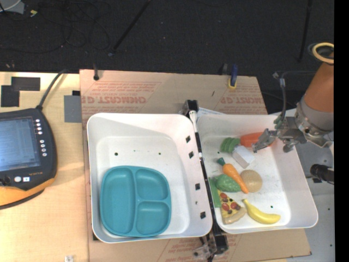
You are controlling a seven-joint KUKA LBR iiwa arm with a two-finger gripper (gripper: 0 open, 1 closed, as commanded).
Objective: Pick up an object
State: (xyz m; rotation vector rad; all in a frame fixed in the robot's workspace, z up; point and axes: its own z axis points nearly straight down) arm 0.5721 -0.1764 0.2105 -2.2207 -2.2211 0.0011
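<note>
Approach step: my gripper (265,141) hangs above the right bin (305,201), finger state indiscernible; next, descend onto the red toy (251,139)

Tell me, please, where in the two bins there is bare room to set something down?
Left bin: bare floor behind the teal tray, up to the back wall. Right bin: bare strip along its right side, beyond the banana. Crowded along the divider: carrot, pizza slice, green pieces.

A single fixed camera looks down at a slant from above the tabletop (65,162), far enough back to take in both white bins. The tool (268,140) enters from the picture's right, with the left bin (109,132) lying beyond it.
</note>
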